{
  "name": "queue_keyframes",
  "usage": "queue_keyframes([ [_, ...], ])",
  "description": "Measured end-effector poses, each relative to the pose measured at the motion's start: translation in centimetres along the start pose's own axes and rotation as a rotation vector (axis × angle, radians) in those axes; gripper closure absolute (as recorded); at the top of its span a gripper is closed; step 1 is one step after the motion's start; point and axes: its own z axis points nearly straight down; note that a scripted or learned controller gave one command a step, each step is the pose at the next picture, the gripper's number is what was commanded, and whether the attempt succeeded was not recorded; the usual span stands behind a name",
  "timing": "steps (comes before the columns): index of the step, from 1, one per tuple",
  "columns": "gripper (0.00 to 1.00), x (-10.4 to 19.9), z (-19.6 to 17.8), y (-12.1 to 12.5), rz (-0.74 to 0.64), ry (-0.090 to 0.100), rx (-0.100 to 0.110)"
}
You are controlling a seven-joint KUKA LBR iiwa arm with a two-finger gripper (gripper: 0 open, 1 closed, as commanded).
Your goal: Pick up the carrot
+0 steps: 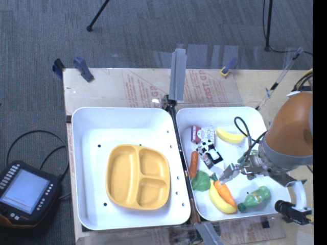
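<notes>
Carrot [224, 192] lies on a banana [220, 201], greens at 10 o'clock, tip toward 4; gripper [226, 174] jaws unclear, can't tell.

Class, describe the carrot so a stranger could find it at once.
Look in the right bin, near its front edge. The carrot lies across a banana, just below the gripper. It is orange with a green top, unlike the reddish sausage.
</notes>
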Motion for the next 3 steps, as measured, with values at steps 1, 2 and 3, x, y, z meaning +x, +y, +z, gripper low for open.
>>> queue_keyframes([
  [1, 0.00, -1.8, 7.7, 0.1, -0.259, -0.004, -0.009],
  [2, 1.00, -1.9, 7.1, -0.3, -0.251, 0.003, 0.002],
  [3, 1.00, 6.7, -2.0, 0.4, -0.279, -0.002, -0.001],
])
